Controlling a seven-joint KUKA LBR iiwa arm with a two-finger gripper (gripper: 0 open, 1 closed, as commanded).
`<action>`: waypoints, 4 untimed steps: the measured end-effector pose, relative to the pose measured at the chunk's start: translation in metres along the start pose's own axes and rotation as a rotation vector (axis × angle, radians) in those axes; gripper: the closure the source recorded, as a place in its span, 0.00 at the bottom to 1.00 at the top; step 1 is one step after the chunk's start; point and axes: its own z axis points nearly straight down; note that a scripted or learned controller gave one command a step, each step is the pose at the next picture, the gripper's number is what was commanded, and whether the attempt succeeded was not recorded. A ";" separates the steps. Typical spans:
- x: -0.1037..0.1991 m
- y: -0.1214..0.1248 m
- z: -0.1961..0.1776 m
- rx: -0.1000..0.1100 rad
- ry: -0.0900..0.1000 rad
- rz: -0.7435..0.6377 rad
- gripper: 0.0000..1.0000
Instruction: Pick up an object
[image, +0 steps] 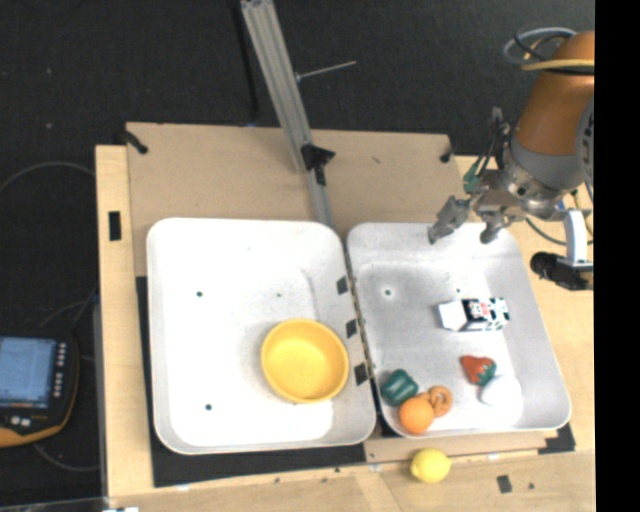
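Above right bin (530, 300) far edge: gripper (464, 228) spread, holding nothing.

Light falls evenly from overhead, bright on the two white bins (250, 260) and flat on the tan worktop (200, 170). The right bin's floor (420, 290) shows a mottled grey sheen near its middle, while the left one nearly washes out. The yellow bowl (305, 360) casts only a thin soft shadow at its lower rim. Beyond the worktop the floor (100, 70) drops to near black. The whole picture is slightly soft and grainy, small objects blurring at their edges.
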 end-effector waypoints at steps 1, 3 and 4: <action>0.000 0.000 0.000 0.000 -0.001 0.000 0.00; -0.005 -0.009 0.125 0.006 -0.003 0.005 0.00; -0.007 -0.009 0.141 0.002 -0.005 0.007 0.00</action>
